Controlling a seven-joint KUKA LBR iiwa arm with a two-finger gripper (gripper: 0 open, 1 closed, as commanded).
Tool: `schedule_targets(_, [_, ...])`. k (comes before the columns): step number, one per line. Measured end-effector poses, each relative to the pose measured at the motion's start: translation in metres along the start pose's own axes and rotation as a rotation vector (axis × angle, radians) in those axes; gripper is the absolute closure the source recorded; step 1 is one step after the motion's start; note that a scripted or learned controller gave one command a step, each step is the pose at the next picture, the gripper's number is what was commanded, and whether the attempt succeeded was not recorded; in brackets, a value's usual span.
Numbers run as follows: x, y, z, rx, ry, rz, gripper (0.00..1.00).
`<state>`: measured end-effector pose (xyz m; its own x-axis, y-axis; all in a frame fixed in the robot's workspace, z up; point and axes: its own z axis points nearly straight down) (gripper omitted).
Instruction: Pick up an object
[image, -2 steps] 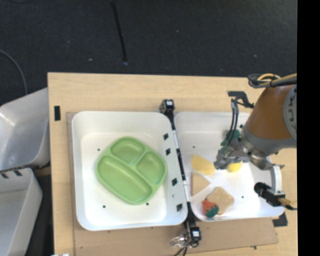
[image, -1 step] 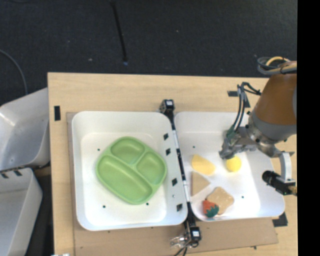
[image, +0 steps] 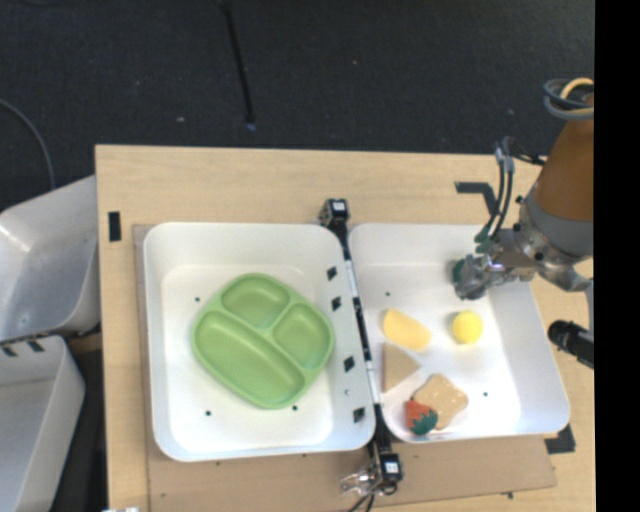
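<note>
A small round yellow ball (image: 466, 327) lies in the right shallow white bin (image: 520, 395), just below the grey gripper (image: 468, 277); whether its fingers are parted, I cannot tell.

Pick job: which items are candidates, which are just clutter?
Job:
gripper
yellow ball
yellow oblong piece
tan wedge
toast-like piece with red and green bits

Lying about:
green divided plate, in the left bin
</note>
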<state>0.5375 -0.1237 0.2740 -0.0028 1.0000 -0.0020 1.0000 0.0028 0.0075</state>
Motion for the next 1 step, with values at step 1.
schedule_targets(1, [0.0472,0.0006,0.0128,0.007,0.002,-0.003,1.00])
